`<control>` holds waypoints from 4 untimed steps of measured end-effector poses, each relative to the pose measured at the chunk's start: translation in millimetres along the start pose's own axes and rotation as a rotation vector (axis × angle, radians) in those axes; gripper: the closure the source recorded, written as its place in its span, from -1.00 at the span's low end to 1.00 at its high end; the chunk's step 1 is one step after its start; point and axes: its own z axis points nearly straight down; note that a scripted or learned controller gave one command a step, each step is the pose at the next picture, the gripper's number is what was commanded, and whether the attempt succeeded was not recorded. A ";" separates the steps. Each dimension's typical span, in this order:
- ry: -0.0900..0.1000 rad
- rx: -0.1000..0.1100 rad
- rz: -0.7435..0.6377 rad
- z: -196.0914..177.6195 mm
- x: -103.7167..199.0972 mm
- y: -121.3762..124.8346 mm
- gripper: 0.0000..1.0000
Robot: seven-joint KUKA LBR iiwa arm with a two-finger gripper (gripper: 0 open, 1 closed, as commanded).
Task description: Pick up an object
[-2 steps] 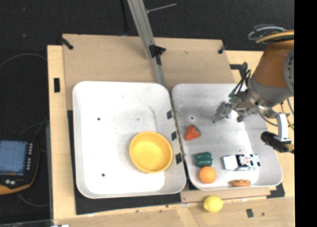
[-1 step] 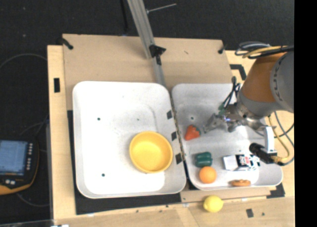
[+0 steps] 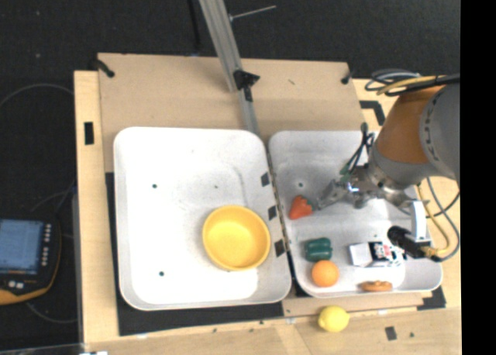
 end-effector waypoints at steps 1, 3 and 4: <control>0.001 -0.004 0.003 -11.8 -0.6 1.0 1.00; 0.000 -0.010 -0.004 -129.4 -2.6 2.4 1.00; 0.002 -0.005 -0.005 -143.9 -3.5 3.3 1.00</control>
